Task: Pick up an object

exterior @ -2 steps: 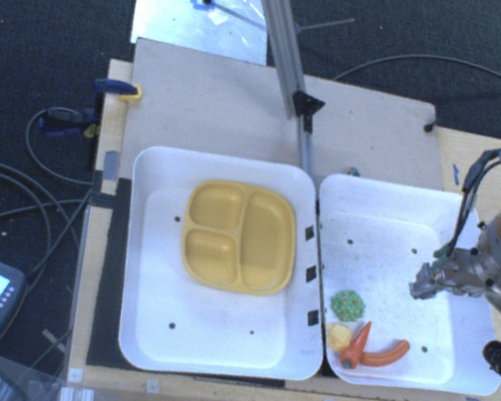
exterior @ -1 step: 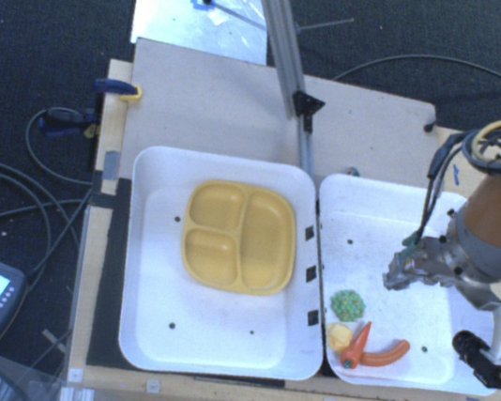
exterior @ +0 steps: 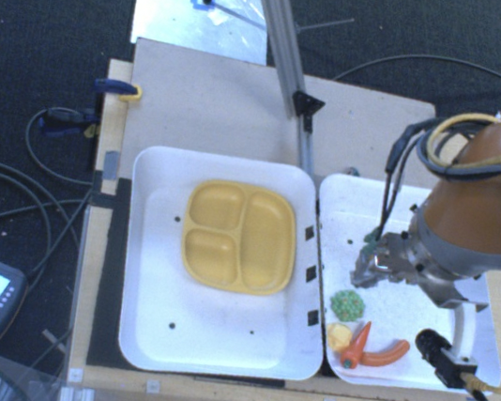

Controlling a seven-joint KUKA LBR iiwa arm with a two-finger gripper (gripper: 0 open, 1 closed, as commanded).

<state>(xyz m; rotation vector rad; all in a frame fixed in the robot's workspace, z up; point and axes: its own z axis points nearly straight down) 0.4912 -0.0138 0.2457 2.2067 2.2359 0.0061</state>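
Four small toy foods in right white bin (exterior: 490, 363): green broccoli piece (exterior: 347, 304), yellow lump (exterior: 339, 335), orange carrot (exterior: 357, 345), orange-red sausage (exterior: 386, 353). One yellow three-compartment plastic tray (exterior: 239, 237) in left white bin (exterior: 137, 319). Gripper (exterior: 367, 270) just above broccoli; cannot tell its state.

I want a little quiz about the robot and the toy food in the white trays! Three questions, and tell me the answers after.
1. True or false: the yellow divided plate lies in the left bin.
2. Which toy lies nearest below the gripper? A) the green broccoli B) the orange sausage C) the blue clamp
3. Fill in: the carrot lies in the ___ bin.

Key
1. True. It sits near the middle of that bin.
2. A. The broccoli is just below the gripper, in the right bin.
3. Right, near its front edge, beside a small yellow piece.
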